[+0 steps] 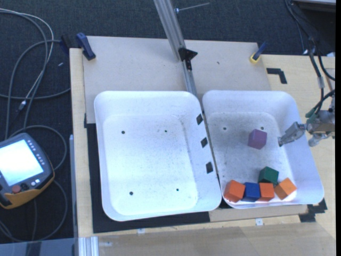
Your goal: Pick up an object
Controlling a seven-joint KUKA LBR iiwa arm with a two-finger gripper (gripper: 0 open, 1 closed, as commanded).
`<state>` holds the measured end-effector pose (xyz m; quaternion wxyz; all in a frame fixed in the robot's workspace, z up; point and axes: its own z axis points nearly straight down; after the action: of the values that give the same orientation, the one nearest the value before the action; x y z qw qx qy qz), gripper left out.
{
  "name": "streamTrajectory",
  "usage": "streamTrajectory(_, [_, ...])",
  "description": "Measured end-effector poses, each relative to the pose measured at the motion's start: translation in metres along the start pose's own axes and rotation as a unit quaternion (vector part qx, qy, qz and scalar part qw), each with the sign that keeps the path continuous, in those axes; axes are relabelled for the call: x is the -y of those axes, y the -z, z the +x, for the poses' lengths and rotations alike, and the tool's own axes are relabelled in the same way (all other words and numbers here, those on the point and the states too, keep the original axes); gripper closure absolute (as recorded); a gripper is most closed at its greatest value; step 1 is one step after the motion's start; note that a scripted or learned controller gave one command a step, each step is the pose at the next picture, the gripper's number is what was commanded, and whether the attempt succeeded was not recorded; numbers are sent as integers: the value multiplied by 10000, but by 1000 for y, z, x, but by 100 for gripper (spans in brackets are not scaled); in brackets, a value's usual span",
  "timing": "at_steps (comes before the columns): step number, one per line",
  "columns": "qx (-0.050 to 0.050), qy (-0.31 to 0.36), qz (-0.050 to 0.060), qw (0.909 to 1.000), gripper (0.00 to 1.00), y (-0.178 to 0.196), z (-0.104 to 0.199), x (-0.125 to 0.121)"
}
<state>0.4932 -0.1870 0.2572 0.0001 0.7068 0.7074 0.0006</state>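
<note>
The gripper is seen at the right edge of the right bin, fingers can't be told open or shut, w/ the purple block just beside it near the bin's middle, so it could get bumped away & missed.

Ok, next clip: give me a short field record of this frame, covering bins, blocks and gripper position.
right bin: holds all six blocks
purple block: alone, mid-bin
green block: near the front row
front row: orange block, blue block, small orange block, tilted orange block
left bin: no blocks
gripper: at right bin's right rim, holding nothing
</note>
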Motion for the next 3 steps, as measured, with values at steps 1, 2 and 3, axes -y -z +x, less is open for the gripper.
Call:
streamTrajectory(1, [-10,11,36,10000,0,-140,13,-80])
streamTrajectory(2, [-3,8,2,10000,100,-124,12,-81])
streamTrajectory(3, [29,12,-57,10000,100,-153,81,-76])
